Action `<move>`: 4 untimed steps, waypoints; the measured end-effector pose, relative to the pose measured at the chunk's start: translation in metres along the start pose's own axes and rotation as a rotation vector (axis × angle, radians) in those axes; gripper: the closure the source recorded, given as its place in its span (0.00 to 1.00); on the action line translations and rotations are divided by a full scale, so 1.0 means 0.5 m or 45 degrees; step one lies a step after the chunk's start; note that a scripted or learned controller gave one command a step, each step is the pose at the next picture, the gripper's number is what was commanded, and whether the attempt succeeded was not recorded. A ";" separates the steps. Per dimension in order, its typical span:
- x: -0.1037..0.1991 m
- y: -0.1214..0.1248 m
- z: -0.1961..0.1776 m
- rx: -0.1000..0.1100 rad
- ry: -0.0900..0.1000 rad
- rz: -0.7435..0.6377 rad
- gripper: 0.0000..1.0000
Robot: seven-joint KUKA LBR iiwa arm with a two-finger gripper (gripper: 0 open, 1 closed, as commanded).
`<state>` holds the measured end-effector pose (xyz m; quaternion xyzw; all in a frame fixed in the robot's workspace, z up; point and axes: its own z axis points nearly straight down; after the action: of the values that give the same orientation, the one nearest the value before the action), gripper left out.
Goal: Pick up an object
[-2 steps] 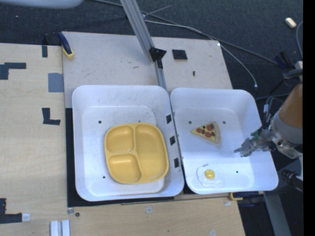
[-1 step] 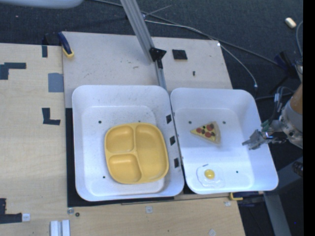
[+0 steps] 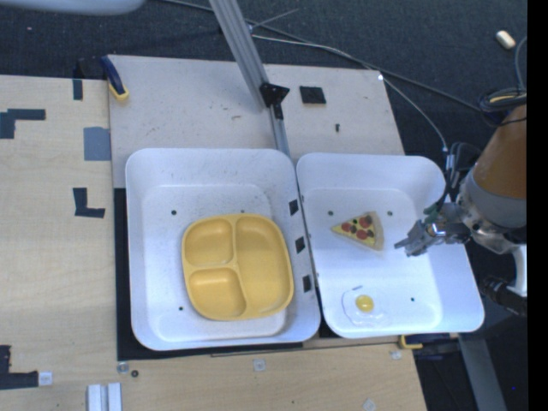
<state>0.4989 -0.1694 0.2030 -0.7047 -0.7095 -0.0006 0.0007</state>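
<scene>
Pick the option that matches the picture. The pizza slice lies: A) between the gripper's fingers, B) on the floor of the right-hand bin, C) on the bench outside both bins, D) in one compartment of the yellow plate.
B: the pizza slice lies flat on the white floor of the right-hand bin, apart from the gripper beside it, while the yellow plate sits in the other bin.

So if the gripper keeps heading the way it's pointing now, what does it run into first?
Probably the toy pizza slice. The gripper points toward the view's left across the right bin, and the slice lies just ahead of its tip. Height is unclear, so it might pass over it.
</scene>
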 end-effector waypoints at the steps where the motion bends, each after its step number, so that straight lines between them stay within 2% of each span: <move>1: 0.091 0.024 0.007 0.001 0.000 0.000 1.00; 2: 0.203 0.049 -0.010 0.001 0.000 -0.001 1.00; 4: 0.406 0.166 -0.022 -0.001 -0.001 -0.001 1.00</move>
<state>0.5807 0.0344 0.2145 -0.7046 -0.7096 -0.0006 0.0002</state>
